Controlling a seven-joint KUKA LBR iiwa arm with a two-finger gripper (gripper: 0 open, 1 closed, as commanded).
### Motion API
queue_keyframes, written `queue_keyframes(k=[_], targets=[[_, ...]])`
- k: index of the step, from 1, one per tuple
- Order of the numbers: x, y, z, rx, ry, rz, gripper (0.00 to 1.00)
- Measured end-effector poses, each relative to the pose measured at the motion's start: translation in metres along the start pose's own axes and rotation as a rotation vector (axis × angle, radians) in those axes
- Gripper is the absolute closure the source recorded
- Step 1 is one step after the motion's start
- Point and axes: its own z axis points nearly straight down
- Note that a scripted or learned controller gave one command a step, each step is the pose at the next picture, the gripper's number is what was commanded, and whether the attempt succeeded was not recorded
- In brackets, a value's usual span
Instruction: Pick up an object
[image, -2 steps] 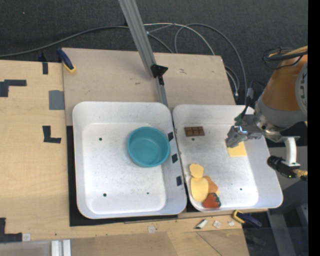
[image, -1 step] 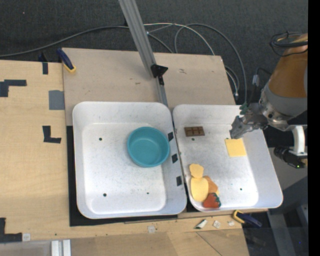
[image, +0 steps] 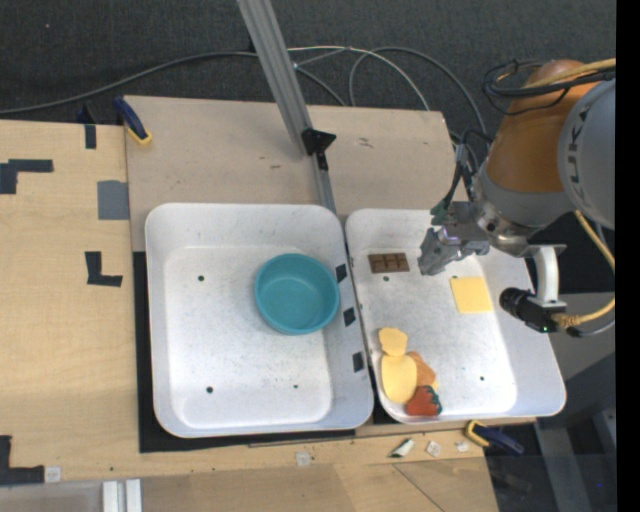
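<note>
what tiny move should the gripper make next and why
Probably a short drop straight down with a slight shift toward the brown chocolate bar. The gripper hangs just right of it in the right bin, holding nothing visible; the yellow square lies further off.

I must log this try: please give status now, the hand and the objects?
Hand over right bin, above brown chocolate piece; nothing seen held. Yellow square close beside. Teal bowl in left bin, apart.

Two shallow white plastic bins sit side by side: the left bin (image: 180, 330) and the right bin (image: 520, 370). The left holds one round teal bowl (image: 295, 292). The right holds one brown chocolate-like bar (image: 388, 263), one flat yellow square (image: 470, 294), two pale yellow rounded pieces (image: 397, 375) and one red piece (image: 425, 403).
</note>
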Motion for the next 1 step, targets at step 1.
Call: queue_keyframes(k=[1], targets=[[0.0538, 0.0086, -0.0039, 0.001, 0.0, 0.0, 1.0]])
